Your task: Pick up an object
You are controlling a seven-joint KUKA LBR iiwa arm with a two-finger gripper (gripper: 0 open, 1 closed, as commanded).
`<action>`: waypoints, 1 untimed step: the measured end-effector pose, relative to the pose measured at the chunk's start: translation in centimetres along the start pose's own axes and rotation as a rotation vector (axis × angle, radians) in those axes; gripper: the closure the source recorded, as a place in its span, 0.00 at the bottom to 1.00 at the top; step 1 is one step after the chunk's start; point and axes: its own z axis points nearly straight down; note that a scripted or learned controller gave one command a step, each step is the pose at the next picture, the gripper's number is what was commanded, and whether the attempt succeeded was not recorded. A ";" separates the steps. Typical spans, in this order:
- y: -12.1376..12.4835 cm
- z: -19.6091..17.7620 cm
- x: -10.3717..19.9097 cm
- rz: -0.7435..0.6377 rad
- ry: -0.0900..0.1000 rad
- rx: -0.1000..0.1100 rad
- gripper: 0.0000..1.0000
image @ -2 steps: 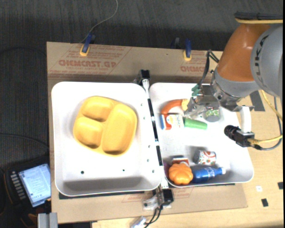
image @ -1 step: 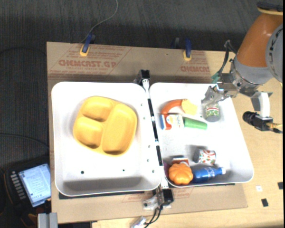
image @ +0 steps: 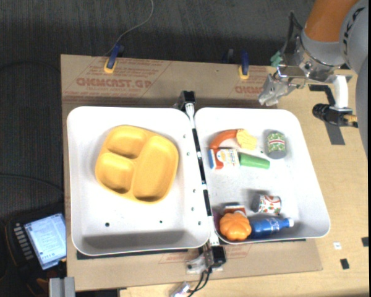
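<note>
Camera view, claw (image: 270, 97) above right bin's (image: 309, 166) far rim, finger state unclear, yellow tray (image: 137, 163) in left bin (image: 80, 166)

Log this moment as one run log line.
phase: approach | gripper: above right bin's far rim, nothing held | left bin: yellow tray
</note>
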 end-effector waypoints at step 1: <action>-0.1 6.7 8.9 -0.001 0.002 0.005 1.00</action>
